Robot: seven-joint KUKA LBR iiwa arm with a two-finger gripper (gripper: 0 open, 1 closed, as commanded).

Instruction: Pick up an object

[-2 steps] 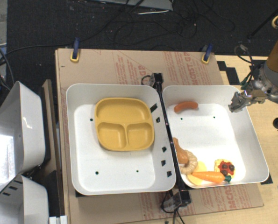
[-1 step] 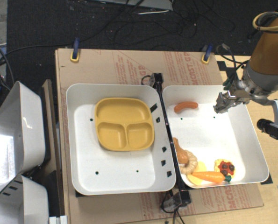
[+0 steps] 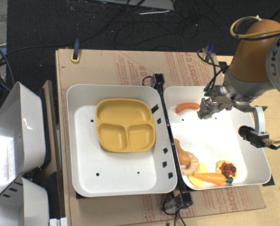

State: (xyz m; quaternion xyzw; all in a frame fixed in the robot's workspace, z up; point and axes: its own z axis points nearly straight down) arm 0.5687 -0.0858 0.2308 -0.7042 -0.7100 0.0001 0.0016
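Sausage, orange-red and slightly curved, lies in the right bin near its far-left corner, its long axis running roughly from 9 to 3 o'clock with the right end tipped a little upward in the view. The arm comes in from the upper right, its orange band bulking over the bin's far-right corner, and the wrist bends down toward 8 o'clock so that the gripper sits low over the bin floor just at 3 o'clock of the sausage, close beside its right end. Whether the gripper is wide or narrow I cannot tell, since its dark body blurs into one mass; nothing is seen held in it. At 6 o'clock of the gripper, along the bin's near edge, lie a pale shrimp-like piece, a carrot with its long axis about 9 to 3 o'clock, and a small pizza-like piece at the carrot's right end. The left bin holds a yellow divided plate, flat, toward its far half. Both bins rest on the cardboard-covered counter.
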